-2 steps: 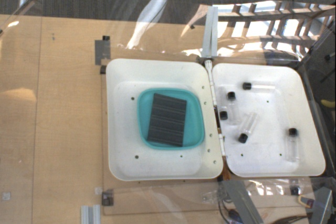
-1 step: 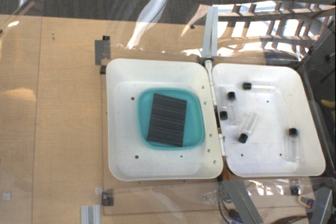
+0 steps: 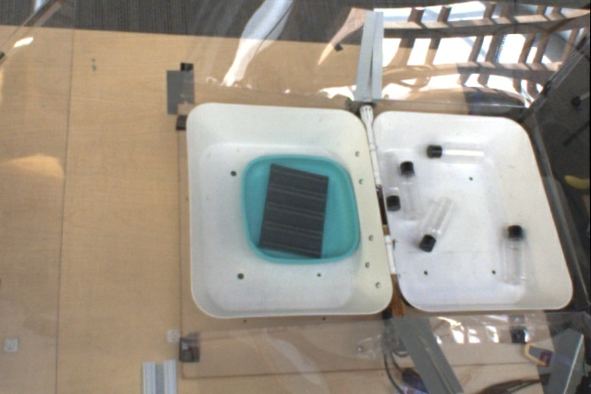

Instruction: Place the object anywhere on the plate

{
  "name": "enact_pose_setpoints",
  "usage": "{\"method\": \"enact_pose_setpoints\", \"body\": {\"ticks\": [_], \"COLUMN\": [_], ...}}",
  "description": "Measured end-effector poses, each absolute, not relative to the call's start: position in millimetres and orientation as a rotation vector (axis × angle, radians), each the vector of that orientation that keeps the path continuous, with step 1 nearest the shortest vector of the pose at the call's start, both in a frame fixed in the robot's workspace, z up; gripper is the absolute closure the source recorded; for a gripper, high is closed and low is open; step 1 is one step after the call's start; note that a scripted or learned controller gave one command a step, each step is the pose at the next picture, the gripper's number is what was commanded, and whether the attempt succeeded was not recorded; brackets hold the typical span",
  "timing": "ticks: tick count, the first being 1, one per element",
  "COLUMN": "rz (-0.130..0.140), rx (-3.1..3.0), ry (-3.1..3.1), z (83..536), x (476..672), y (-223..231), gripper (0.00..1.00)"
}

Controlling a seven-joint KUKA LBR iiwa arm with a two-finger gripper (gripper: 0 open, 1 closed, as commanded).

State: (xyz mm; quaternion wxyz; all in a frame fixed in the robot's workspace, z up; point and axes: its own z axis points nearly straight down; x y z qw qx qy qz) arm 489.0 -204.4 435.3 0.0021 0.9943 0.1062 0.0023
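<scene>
A teal square plate (image 3: 343,226) lies in the middle of the left bin (image 3: 214,198). A dark grey ribbed rectangular block (image 3: 295,211) rests flat on the plate, slightly tilted. In the right bin (image 3: 545,189) lie several clear vials with black caps: one (image 3: 434,225) near the middle, one (image 3: 513,250) at the right, one (image 3: 443,150) near the back, and others (image 3: 404,169) along the left wall.
A grey divider bar (image 3: 369,60) rises behind the seam between the two bins. Metal framing (image 3: 489,23) stands at the back right. The wooden bench (image 3: 92,198) spreads to the left of the bins.
</scene>
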Motion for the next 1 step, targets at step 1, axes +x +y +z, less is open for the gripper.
{"method": "enact_pose_setpoints", "body": {"ticks": [1], "rz": [0.008], "rx": [3.120], "ry": [0.334], "z": [435.5], "x": [489.0], "y": [-204.2], "gripper": [0.00]}}
